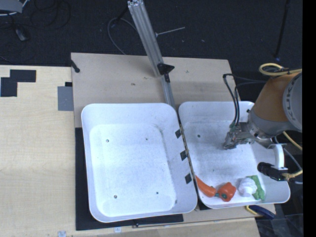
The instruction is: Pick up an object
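My gripper [230,143] hangs low over the middle of the right bin [212,117], with bare bin floor beneath it. An orange carrot-like piece [204,186] and a red-orange pepper-like toy [226,191] lie along the bin's front edge. Beside them at the front right corner rest a white lump [246,186] and a green piece [257,187]. All of these objects sit well in front of the gripper, apart from it.
The left bin [128,157] adjoins the right one, joined by black clips. A slanted aluminium bar [150,43] rises behind the bins. Black cables loop above the arm's wrist, and the orange band [274,100] stands at the right bin's edge.
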